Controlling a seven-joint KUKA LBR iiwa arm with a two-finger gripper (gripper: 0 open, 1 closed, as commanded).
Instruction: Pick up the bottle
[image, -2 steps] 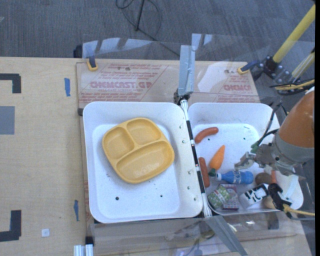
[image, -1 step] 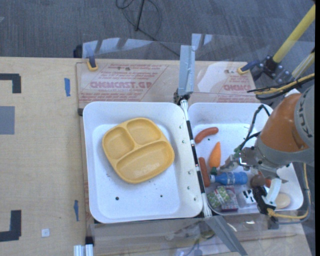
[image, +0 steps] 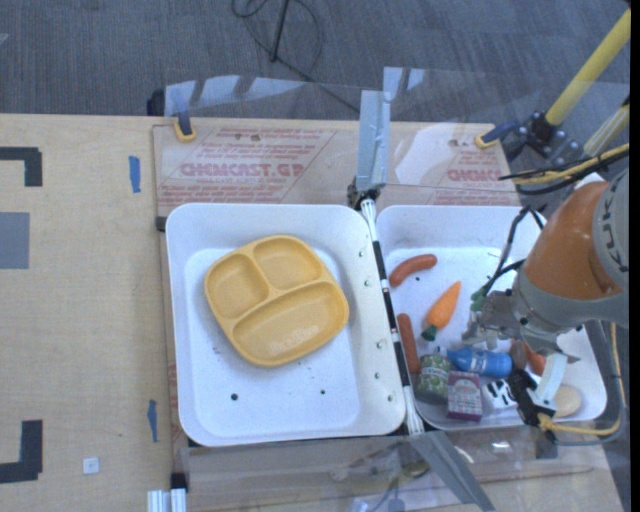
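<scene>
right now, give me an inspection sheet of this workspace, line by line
surface: two shallow white bins side by side on a wooden bench; left bin, right bin.
job's things: blue bottle lying on its side in the right bin, under the arm's wrist.
clutter: yellow divided plate in the left bin; in the right bin a carrot, two sausages, a green can and a small red packet.
grippers: gripper low over the bottle; its state cannot be told.
cables: black cables behind the arm, more on the floor.
surroundings: cardboard sheets, blue tape marks, grey carpet.
</scene>
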